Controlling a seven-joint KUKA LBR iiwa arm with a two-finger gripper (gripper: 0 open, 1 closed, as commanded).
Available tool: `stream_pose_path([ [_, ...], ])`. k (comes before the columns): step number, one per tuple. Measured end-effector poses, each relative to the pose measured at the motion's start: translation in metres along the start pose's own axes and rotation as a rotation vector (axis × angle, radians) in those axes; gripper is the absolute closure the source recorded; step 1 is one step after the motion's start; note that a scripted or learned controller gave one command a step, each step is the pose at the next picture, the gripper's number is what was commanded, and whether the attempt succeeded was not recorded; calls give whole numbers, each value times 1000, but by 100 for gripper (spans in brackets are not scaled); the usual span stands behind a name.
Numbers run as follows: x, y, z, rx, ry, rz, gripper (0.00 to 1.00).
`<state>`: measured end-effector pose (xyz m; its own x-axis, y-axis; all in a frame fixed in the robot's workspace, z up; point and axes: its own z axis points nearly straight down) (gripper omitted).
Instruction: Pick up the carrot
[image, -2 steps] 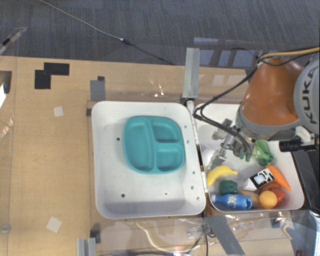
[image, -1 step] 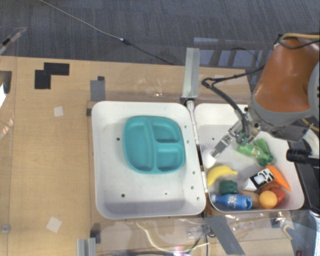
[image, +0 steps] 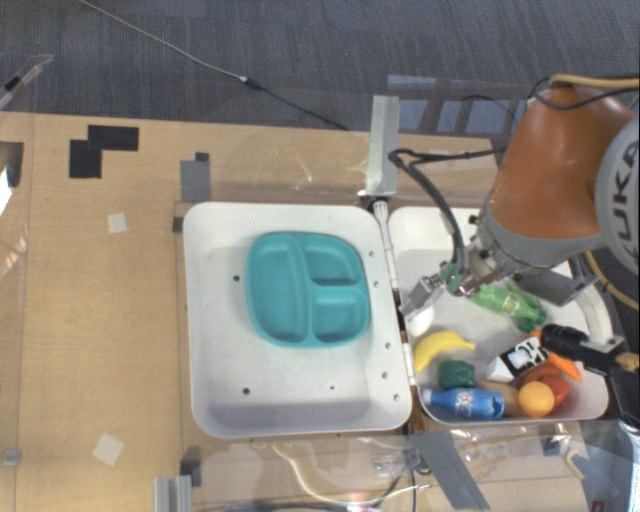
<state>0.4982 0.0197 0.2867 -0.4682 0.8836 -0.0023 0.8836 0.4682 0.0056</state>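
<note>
Carrot (image: 565, 367) — right bin's (image: 420, 235) far-right side.

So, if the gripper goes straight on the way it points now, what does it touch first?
The gripper likely meets the right bin's bare floor, between green bottle and banana; depth is unclear.

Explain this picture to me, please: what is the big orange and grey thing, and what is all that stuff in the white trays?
The camera looks down at a slant on a bench. The orange and grey thing is a robot arm reaching in from the right. Two shallow white bins sit side by side. The left bin holds a teal divided plate. The right bin holds toy food: a banana, a green bottle, a blue bottle, an orange and the carrot. I cannot tell whether it grips anything.
</note>
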Motion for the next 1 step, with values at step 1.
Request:
stream_pose_path([
  [1, -1, 0, 0, 0, 0, 1, 0],
])
